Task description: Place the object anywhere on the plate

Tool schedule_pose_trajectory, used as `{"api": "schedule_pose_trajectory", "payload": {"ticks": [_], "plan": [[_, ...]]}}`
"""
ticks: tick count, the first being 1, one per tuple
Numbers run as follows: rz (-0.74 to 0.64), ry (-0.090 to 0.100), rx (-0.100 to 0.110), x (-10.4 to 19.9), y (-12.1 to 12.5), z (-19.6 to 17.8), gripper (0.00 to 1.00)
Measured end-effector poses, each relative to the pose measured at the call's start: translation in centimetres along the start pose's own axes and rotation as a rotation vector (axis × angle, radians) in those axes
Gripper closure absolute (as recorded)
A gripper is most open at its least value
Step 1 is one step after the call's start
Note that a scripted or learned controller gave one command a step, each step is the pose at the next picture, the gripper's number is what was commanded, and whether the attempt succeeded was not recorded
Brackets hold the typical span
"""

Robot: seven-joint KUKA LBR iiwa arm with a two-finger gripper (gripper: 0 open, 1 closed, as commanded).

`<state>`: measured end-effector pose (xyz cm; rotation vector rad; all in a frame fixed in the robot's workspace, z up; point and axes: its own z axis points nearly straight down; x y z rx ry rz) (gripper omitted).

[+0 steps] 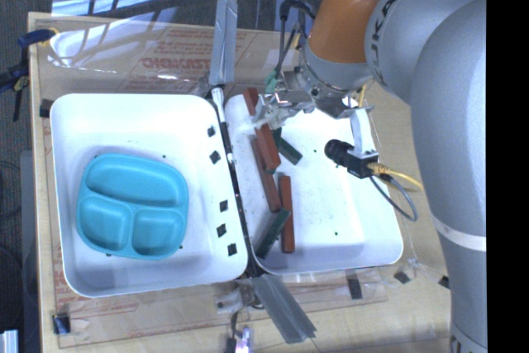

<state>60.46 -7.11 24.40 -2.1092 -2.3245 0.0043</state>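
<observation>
A blue three-compartment plate (131, 205) lies in the left bin (124, 124), towards its front left. In the right bin (347, 240), several long brown and dark green sticks lie along the left side: a brown one (266, 151) near the top, another brown one (286, 213) lower down, and a dark green one (273, 231) beside it. My gripper (273, 113) hangs over the upper left corner of the right bin, right above the top brown stick. The wrist hides its fingers.
A metal divider bar (223, 41) runs up from between the bins. A black cable connector (347, 157) and yellow cable hang from the arm over the right bin. Small black clips (223, 207) line the left bin's right wall.
</observation>
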Motion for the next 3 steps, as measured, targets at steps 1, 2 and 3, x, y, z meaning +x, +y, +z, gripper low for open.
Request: {"api": "schedule_pose_trajectory", "payload": {"ticks": [1,2,3], "plan": [[0.076,0.000,0.001,7.6,-3.5,-0.2,1.00],[0.208,0.000,0.002,15.9,-3.8,2.4,1.00],[0.208,0.000,0.001,15.9,-3.8,2.4,0.00]]}}
